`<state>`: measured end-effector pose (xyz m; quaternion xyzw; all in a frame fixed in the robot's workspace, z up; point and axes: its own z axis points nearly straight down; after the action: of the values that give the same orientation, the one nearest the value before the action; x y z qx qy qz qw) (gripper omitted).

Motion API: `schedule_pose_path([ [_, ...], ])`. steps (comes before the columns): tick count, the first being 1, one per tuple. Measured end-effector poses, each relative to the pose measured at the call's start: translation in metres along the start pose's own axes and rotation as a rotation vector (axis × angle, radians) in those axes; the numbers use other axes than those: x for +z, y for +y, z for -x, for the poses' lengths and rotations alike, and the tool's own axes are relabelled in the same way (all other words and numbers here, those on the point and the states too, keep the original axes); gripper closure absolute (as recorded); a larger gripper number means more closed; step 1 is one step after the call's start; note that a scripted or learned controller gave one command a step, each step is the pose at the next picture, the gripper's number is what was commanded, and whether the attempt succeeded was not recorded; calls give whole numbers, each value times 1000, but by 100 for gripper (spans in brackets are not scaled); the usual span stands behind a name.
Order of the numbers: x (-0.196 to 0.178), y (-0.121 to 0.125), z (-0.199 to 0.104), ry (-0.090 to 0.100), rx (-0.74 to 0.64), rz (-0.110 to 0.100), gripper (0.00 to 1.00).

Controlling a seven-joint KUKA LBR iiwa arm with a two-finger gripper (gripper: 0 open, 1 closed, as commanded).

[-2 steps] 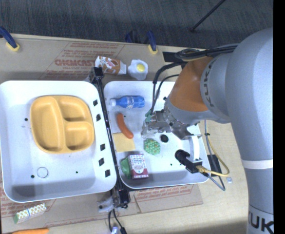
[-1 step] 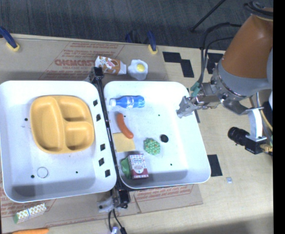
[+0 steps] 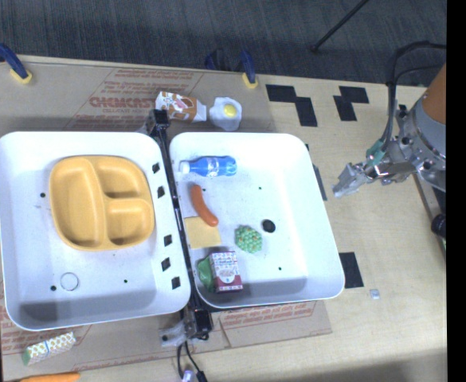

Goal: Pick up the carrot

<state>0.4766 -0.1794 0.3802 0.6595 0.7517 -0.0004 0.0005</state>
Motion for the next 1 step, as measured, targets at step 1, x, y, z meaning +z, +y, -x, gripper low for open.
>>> schedule_pose_path([
  [1, -52, -4, 32, 0, -72, 0, 100],
])
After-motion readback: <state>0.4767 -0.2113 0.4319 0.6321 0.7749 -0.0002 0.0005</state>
